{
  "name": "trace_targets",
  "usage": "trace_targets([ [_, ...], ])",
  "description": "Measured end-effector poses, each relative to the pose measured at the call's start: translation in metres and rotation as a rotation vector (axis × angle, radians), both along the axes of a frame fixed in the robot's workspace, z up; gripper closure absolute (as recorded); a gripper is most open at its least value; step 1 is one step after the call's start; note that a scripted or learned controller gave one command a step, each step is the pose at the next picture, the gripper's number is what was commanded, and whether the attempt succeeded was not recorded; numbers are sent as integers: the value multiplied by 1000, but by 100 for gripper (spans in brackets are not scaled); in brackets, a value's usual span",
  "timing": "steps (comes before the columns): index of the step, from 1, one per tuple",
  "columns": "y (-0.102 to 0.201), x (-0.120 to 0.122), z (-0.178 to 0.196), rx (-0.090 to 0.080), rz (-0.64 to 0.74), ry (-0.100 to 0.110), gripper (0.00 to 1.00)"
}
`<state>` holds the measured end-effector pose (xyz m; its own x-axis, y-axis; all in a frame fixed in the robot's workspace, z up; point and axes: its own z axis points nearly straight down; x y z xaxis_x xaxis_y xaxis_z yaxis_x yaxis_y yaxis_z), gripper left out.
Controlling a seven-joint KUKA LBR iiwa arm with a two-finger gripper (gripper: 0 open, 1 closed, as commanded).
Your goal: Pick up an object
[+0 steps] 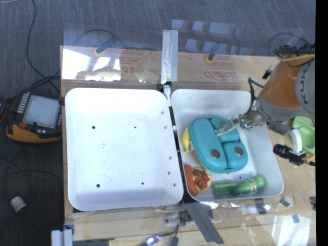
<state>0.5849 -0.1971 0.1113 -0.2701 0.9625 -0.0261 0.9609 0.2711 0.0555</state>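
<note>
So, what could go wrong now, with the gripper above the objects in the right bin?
1. The gripper sits over the big teal plastic object, which looks broad and smooth, so the grip may slip.
2. The yellow banana-shaped toy, the red and orange flat piece and the green bottle crowd close, so they may get pushed.

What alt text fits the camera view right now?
The gripper hovers over a teal case in the right bin, with a green bottle, banana and pizza slice toy alongside. The left bin sits beside it.
</note>
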Motion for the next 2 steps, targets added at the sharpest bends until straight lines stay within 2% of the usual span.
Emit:
trace_targets([
  [1, -22, -31, 12, 12, -21, 60, 0],
  [2, -8, -8, -4, -12, 168, 31, 0],
])
